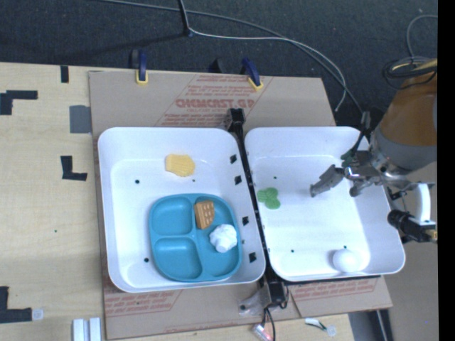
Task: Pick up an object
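Your gripper (321, 183) hung over the right bin (298, 139), out toward that bin's right half, and from this slant you could not tell how it was set; nothing showed in its hold. The nearest candidate was the green object (269, 198), lying flat on the right bin's floor close to its left wall, well apart from the gripper. A white ball (348, 260) sat in the same bin near its front right corner. Judging from this, the green piece was your better target, but it looked thin and low, so you needed to come straight down over its middle and reach almost to the bin floor before closing. You also had to keep clear of the right bin's left wall, since a finger landing on that wall would likely have spoiled the grasp. The ball could probably have rolled away from a glancing touch.
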You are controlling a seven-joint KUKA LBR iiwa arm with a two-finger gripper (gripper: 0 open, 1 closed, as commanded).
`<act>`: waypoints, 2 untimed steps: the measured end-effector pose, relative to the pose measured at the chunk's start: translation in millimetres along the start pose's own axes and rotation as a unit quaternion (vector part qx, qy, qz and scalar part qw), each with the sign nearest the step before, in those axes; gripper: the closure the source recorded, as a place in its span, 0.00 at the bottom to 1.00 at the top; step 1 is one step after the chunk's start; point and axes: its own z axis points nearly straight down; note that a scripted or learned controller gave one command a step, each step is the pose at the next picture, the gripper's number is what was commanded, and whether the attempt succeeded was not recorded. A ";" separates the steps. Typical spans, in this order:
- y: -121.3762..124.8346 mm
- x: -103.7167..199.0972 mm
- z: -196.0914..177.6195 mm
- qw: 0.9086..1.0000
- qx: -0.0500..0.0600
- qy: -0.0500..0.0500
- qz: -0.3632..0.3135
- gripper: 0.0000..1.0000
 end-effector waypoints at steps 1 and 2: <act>1.1 0.0 -2.2 1.000 -0.002 0.000 0.000 0.00; 3.2 -1.5 40.8 1.000 0.000 0.000 0.000 0.00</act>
